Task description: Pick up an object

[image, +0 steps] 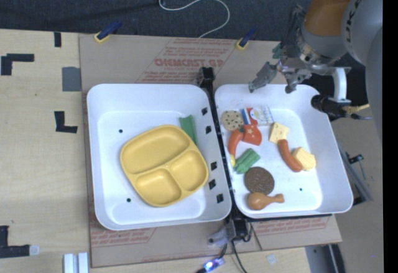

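My gripper hangs open above the far edge of the right bin, with nothing between its two fingers. Below it in that bin lie several toy foods: a cookie, a small carton, a red pepper, a cheese wedge, a sausage, a yellow chunk, a green piece, a brown patty and a chicken drumstick.
The left bin holds a yellow divided plate and a green piece beside it. A black clamp sits where the bins meet at the back. A white cable lies beyond the bins.
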{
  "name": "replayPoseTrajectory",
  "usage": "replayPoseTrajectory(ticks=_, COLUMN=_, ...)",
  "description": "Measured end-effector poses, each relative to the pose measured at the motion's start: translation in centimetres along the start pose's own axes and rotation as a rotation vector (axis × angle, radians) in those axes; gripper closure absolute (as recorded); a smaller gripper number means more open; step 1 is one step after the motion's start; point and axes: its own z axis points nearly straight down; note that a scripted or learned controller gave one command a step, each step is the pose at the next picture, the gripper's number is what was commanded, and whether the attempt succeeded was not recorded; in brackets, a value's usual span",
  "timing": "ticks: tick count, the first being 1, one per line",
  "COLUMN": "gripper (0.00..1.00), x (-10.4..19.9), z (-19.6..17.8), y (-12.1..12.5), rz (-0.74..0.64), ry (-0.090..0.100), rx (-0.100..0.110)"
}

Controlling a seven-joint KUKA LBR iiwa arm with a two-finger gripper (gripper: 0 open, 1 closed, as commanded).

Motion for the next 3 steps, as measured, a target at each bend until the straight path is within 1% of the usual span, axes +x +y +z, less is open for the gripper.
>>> replayPoseTrajectory(ticks=1, gripper=0.0, x=-0.8, z=5.7, y=0.3, rz=0.01, ry=-0.001, rx=0.005)
replayPoseTrajectory(ticks=2, gripper=0.0, x=-0.6, z=10.4, y=1.0, rz=0.008, ry=-0.001, rx=0.004)
replayPoseTrajectory(ticks=3, gripper=0.0, x=-0.6, z=14.6, y=1.2, rz=0.008, ry=-0.005, rx=-0.003)
